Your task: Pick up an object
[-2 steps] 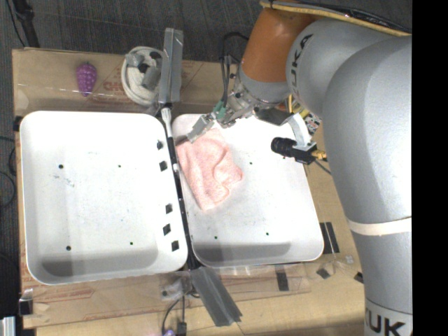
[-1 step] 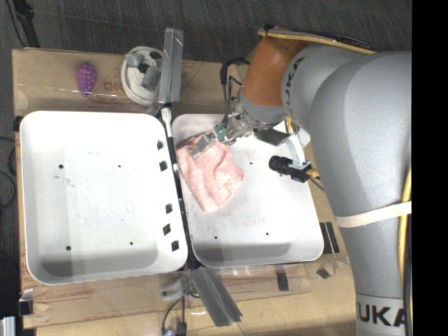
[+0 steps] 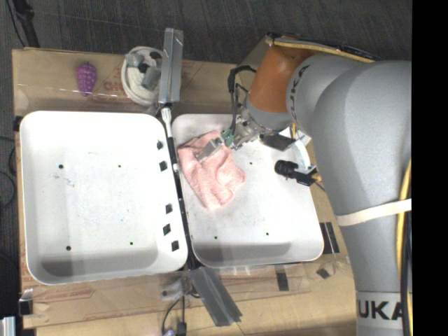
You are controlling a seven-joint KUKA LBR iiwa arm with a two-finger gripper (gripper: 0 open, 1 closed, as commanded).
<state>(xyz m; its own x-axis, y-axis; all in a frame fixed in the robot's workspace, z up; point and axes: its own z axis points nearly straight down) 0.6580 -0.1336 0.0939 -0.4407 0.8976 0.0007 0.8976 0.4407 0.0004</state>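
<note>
A crumpled pink cloth (image 3: 211, 170) lies in the right bin (image 3: 280, 226), against its left wall. My gripper (image 3: 222, 144) reaches down from the right over the cloth's upper right corner, its tip touching or just above the fabric. The wrist and the grey arm hide the bin's upper right part.
The left bin (image 3: 91, 194) sits beside the right one, with a metal divider rail (image 3: 171, 152) between them. On the bench behind the bins lie a purple grape-like toy (image 3: 86, 78) and a coil of white cable (image 3: 142, 74).
</note>
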